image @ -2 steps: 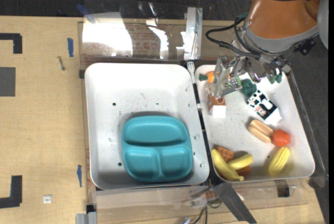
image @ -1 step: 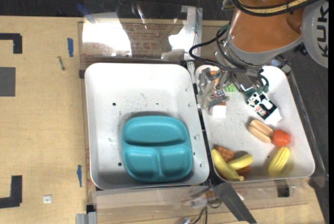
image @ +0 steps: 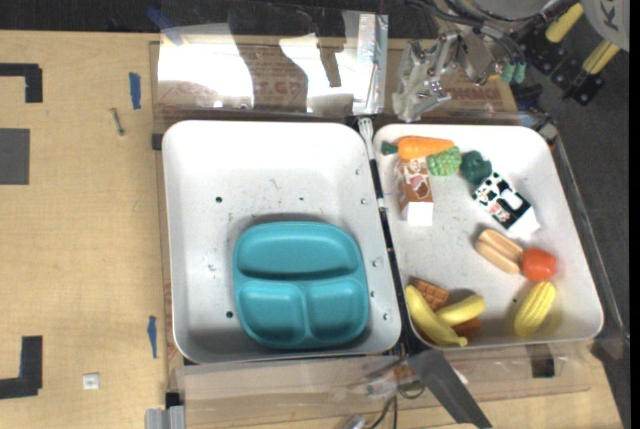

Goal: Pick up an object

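Note:
The right bin (image: pixel 570 207) holds several toy foods: a carrot (image: pixel 425 147), green broccoli (image: pixel 457 162), a brown and white carton (image: pixel 415 189), a black and white cow-print carton (image: pixel 502 200), a hot dog (image: pixel 498 250), a red tomato (image: pixel 539 264), a yellow corn cob (image: pixel 534 306) and bananas (image: pixel 440 314). My gripper (image: pixel 425 95) hangs above the bin's far left corner, just behind the carrot. Its fingers (image: pixel 412 89) stand apart with nothing between them.
The left bin (image: pixel 200 167) holds a teal divided tray (image: pixel 298 283) near its front. A clear plastic sheet (image: pixel 270 62) lies behind the bins. Cables and yellow fittings (image: pixel 570 37) hang off the wrist at the top right.

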Robot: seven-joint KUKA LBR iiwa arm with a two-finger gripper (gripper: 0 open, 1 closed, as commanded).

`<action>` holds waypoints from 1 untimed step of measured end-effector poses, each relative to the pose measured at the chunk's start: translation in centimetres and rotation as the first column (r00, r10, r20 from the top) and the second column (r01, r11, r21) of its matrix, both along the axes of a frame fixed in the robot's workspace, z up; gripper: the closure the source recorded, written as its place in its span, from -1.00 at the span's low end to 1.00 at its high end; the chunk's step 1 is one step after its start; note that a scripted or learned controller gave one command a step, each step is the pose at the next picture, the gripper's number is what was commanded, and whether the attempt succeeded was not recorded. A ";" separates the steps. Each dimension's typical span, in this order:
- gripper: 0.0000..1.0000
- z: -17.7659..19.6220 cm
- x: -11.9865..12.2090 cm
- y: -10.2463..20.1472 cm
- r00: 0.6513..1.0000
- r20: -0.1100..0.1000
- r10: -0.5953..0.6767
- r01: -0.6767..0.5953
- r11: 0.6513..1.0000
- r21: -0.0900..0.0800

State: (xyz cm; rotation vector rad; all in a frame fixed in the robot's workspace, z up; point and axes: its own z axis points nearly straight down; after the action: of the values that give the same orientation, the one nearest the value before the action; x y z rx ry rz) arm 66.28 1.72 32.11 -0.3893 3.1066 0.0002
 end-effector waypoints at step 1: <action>1.00 6.1 -1.4 4.7 0.996 0.005 0.089 -0.089 0.996 0.001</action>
State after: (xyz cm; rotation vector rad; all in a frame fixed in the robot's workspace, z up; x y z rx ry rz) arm 64.85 6.40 38.23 -0.5271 3.0808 0.0010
